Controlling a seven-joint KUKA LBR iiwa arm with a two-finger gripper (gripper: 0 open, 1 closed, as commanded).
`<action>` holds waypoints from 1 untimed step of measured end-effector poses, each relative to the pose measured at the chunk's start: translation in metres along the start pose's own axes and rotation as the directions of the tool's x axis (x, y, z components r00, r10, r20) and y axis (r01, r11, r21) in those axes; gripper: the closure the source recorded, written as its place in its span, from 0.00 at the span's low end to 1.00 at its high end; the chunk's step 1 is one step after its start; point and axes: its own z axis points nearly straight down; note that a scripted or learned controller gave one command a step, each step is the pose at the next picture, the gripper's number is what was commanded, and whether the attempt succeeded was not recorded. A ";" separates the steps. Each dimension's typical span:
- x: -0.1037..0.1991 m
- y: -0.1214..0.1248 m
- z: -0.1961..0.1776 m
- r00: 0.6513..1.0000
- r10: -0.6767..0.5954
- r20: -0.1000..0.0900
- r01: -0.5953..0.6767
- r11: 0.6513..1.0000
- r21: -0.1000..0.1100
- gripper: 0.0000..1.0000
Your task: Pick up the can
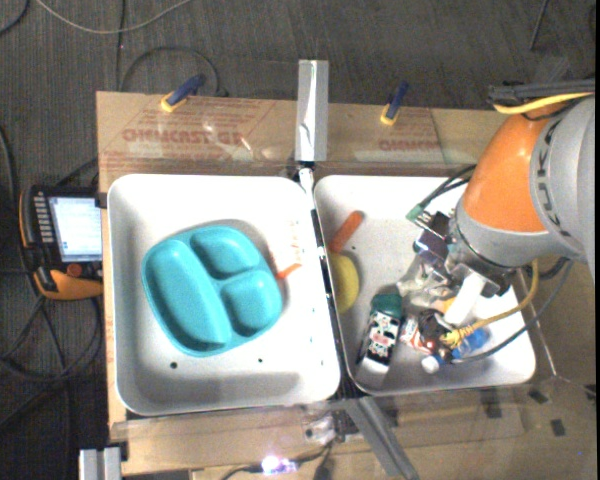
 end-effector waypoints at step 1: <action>0.075 0.056 -0.025 0.994 -0.107 0.001 0.107 0.994 -0.001 1.00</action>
